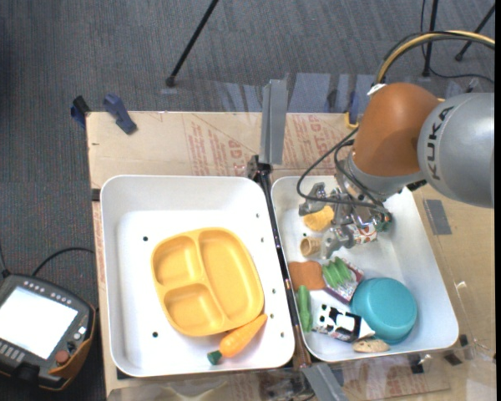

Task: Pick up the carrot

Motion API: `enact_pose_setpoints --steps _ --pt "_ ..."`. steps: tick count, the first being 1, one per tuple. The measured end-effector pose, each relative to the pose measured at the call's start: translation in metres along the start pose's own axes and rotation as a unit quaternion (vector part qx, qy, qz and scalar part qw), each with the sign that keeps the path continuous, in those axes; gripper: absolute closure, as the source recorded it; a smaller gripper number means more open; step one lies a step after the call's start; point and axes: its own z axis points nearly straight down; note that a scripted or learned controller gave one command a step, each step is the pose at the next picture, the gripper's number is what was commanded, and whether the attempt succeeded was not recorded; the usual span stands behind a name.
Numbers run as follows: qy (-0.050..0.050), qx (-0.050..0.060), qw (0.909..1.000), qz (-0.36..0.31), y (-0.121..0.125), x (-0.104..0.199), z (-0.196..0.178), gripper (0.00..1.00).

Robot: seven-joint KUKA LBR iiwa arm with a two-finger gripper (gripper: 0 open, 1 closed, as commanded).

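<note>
Orange carrot [244, 336] beside yellow tray [207, 281], tool [344, 224] blurred

- "kuka" in dark letters runs down the grey arm [455, 144], right of the frame
- red print on the cardboard [217, 144], upper centre, too faint to read

arm [451, 144] cut off at right edge, claw [344, 224] finger state unclear, handheld screen [33, 328] clipped at left
</note>
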Motion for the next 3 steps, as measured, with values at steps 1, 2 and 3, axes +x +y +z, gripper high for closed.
enact_pose_setpoints --steps 1,2,3 --pt "0.0 0.0 0.9998 0.022 0.005 0.005 0.011 0.0" --pt "-0.002 0.0 0.9998 0.02 0.006 0.003 0.0 1.0" --pt "-0.004 0.002 0.9975 0.07 0.025 0.083 -0.094 1.0"
